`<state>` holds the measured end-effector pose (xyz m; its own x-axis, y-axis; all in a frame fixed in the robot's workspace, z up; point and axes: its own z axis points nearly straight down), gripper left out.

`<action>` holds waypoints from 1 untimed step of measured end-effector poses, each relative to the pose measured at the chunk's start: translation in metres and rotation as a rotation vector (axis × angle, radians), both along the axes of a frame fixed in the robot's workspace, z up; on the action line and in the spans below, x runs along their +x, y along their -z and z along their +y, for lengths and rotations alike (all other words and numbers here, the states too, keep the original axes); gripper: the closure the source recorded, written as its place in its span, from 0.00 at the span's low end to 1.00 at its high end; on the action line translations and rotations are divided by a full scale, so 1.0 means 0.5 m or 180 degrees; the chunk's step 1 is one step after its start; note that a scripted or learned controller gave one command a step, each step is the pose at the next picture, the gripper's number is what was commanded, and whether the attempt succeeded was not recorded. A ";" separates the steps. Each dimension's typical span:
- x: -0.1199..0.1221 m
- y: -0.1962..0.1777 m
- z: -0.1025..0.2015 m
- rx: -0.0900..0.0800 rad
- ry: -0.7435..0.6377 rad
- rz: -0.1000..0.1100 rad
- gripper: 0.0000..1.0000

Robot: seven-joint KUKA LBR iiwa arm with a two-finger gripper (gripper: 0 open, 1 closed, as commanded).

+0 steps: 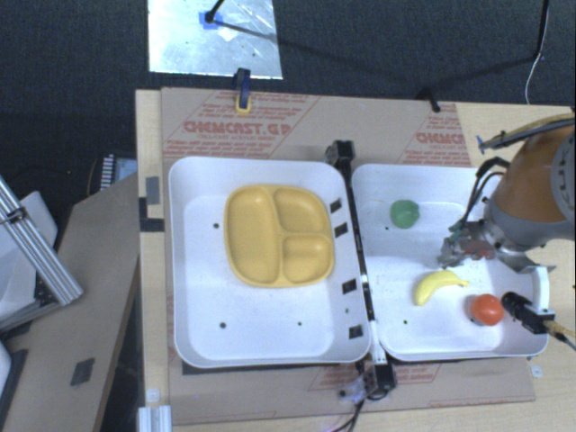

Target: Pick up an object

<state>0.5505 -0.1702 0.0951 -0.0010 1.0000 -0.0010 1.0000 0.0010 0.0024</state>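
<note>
While the arm point(538, 192) reached in over the right bin point(423, 336), its claw point(459, 248) hung low near the bin's middle, and whether it was open or closed could not be told from above, since the metal parts blurred together. A yellow banana point(438, 286) lay just below the claw and a little to its left, close by but apart from it. A green ball point(404, 213) sat up and to the left of the claw, near the bin's far side. An orange-red ball point(487, 309) rested below and to the right of the claw, beside the banana's far end. Well off to the claw's left, the left bin point(193, 331) held a yellow divided plate point(277, 236).
</note>
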 end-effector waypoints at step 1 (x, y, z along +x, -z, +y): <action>0.018 -0.097 -0.012 -0.0004 -0.0009 -0.0013 1.00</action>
<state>0.5596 -0.1760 0.1436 -0.0038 1.0000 -0.0023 1.0000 0.0038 0.0066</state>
